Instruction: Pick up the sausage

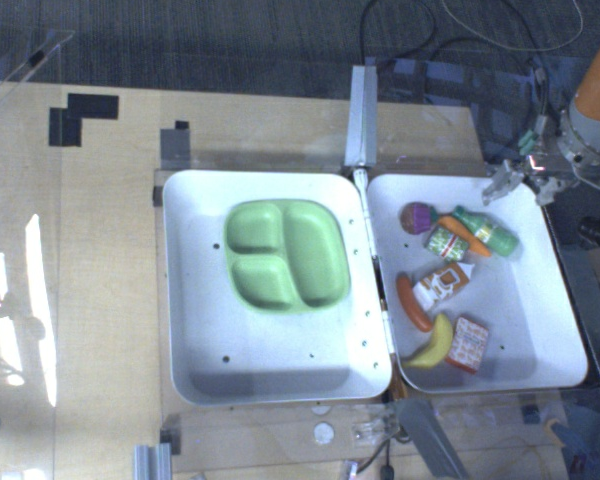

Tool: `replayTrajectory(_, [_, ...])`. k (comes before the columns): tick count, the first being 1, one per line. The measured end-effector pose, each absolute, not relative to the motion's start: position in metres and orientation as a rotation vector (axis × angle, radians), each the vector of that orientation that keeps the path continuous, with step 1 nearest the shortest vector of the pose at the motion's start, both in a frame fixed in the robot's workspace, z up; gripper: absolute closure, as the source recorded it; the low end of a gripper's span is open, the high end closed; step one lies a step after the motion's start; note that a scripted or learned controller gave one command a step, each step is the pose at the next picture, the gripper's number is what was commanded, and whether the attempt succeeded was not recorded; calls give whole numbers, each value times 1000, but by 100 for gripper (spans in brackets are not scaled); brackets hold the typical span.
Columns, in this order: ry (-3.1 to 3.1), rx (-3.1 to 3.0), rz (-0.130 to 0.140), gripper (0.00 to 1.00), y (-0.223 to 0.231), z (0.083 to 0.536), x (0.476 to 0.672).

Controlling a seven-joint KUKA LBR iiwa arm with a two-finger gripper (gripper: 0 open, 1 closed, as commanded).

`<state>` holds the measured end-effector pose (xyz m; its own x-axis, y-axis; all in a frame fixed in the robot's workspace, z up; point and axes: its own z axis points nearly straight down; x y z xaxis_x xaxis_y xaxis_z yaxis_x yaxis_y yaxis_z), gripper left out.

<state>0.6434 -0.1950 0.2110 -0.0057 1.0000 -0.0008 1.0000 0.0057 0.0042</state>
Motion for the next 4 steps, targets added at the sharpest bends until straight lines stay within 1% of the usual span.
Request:
replayTrajectory(1, [2229,2201,8,100,-194,223,645])
replayTrajectory(2, [2122,2312,3,100,-205,182,591])
replayTrajectory(3, [1870,2521,6,100,-197,189,523])
replayTrajectory(4, [1608,2698,5,100,-182,186,490])
